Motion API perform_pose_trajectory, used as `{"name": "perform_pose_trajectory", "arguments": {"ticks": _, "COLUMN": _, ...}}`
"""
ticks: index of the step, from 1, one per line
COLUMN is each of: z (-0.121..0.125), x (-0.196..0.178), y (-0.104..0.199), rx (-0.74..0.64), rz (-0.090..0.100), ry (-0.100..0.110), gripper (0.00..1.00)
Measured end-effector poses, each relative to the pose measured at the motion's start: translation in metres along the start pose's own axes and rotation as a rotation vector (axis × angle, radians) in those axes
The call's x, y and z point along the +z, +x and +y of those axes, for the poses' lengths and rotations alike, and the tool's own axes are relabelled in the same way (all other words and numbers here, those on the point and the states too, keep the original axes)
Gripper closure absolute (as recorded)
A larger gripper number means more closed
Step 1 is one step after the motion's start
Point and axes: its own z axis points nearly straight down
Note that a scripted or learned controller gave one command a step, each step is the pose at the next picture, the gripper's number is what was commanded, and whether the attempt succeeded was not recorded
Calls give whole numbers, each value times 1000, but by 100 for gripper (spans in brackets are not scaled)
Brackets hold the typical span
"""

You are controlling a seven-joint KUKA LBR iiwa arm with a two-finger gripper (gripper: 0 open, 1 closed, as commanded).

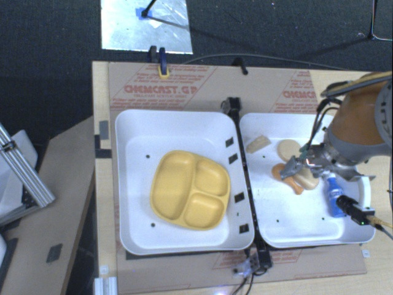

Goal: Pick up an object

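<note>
Two white bins side by side on bench [104, 183]. Left bin [132, 165]: holds yellow tray [190, 189] with three compartments, near centre, tilted slightly. Right bin [295, 226]: holds cluster of small objects in upper half. Tan piece [258, 144] at 10 o'clock of bin, apart from the rest. Round tan piece [287, 147] just at 3 o'clock of it. Orange piece [288, 176] below, toward bin centre, touching or overlapped by pale piece [307, 180]. Blue object [334, 196] at 4 o'clock of cluster, near bin's right wall, beside arm hardware.

Arm [362, 125] enters from 3 o'clock, orange band over bin's right side. Hand [299, 167] low over cluster, tip directly above orange and pale pieces. Finger spacing: cannot tell, tips blurred against objects. Contact with any piece: cannot tell. Nothing seen lifted between fingers.

Black divider strip [241, 165] between bins, running 12 to 6 o'clock. Cardboard sheet [184, 88] with red print under both bins. Blue-and-yellow clamp [161, 61] at 12 o'clock edge of cardboard. Shiny metal plate [146, 17] on dark floor beyond bench, at 11 o'clock. Aluminium rail [24, 174] at 9 o'clock edge of view.
</note>
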Motion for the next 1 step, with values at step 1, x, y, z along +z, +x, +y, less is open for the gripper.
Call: {"name": "perform_pose_trajectory", "arguments": {"ticks": 1, "z": 3, "x": 46, "y": -3, "rx": 2, "rz": -7, "ry": -12, "gripper": 0}}
